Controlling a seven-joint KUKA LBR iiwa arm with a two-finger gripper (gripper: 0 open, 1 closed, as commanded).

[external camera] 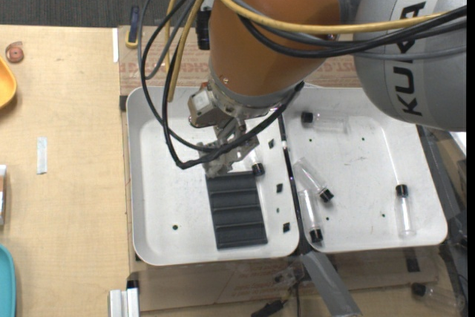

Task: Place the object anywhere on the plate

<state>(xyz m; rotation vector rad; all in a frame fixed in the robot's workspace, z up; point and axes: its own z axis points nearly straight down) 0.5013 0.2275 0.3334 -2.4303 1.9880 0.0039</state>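
One pincer (228, 152) (grip unreadable, I cannot tell) hangs just above the dark ribbed block (237, 210).

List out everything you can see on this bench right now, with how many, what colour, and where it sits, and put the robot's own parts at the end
White bins: 2, side by side; left bin, right bin.
Ridged plate: 1, dark grey, in the left bin, near its front right.
Clear tubes with black caps: about 4, in the right bin; one near the back, two by the left wall, one at the right.
Wooden bench top: 1, tan, left of the bins.
Orange item: 1, cut off at the left edge.
Teal item: 1, cut off at the lower left.
Arm: 1, grey with an orange band, reaching in from the right over the bins.
Gripper: 1, above the back end of the plate.
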